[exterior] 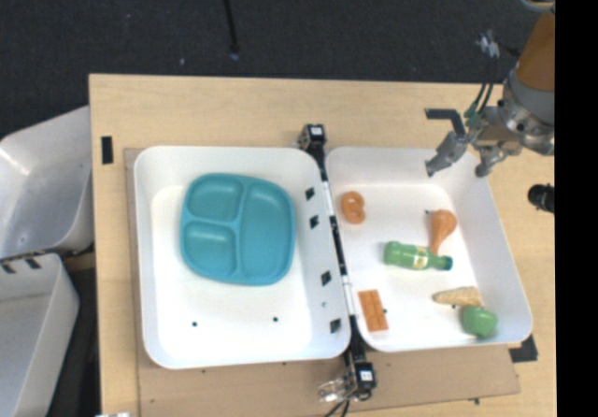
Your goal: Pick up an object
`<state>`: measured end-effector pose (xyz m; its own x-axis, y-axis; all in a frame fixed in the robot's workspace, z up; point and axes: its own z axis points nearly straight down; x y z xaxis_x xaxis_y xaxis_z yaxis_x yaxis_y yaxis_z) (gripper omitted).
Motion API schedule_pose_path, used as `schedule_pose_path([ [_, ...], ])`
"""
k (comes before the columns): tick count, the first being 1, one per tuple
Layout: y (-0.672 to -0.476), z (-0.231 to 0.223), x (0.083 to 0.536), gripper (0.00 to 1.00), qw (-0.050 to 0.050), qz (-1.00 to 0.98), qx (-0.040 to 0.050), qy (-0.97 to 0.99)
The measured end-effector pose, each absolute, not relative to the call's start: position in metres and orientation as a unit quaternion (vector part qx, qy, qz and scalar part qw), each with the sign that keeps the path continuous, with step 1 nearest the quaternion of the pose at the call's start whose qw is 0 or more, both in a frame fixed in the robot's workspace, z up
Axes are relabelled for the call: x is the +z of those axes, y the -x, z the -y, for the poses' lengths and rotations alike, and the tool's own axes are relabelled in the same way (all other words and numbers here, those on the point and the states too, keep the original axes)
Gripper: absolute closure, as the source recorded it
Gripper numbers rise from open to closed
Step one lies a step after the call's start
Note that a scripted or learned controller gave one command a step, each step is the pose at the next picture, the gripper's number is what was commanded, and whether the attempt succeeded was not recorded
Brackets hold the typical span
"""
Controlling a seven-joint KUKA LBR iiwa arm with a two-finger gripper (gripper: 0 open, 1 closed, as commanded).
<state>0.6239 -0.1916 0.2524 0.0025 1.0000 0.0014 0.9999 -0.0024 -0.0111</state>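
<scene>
The arm (534, 60) is cut off by the right edge above its wrist, and two white containers (37, 219) beside the bench are cut off at the left edge.

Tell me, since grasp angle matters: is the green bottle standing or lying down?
Lying down: the green bottle shows its full side, neck pointing left in the right bin.

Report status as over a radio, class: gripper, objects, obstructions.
Gripper open, holding nothing, above right bin's far edge. Green bottle, chicken leg lie untouched in that bin. No obstruction between.
</scene>
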Motion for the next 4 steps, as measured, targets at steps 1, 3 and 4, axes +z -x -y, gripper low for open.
schedule_pose_path([
  [1, -0.626, 0.191, 0.260, 0.00, -0.001, 0.707, -0.0006, 0.707],
  [3, -0.621, 0.182, 0.160, 0.00, 0.001, 0.707, 0.0018, 0.707],
  [4, -0.620, 0.183, 0.107, 0.00, 0.000, 0.706, 0.0016, 0.708],
])
